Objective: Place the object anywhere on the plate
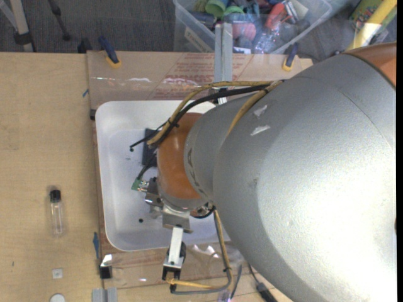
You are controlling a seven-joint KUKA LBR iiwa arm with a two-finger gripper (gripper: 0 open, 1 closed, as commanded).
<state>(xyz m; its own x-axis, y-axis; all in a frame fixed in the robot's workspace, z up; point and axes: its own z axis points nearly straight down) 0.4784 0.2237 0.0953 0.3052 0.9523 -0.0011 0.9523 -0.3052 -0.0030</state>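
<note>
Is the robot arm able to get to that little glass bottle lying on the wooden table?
Probably not as it stands. The arm hangs over the white bin, and the little bottle lies outside it on the wooden bench, past the bin's left wall. Nothing covers the bottle, though.

The arm [296,168] is plain grey, with an orange band [173,168] above the wrist and yellow and black cables [208,96] running along it. The bin [116,168] under it is white. The bench [38,137] is pale tan wood; a clear vial with a black cap [56,211] lies near its left edge. Beyond the bench's far edge, a clear tub [252,11] holds blue, green, pink and red items.
</note>
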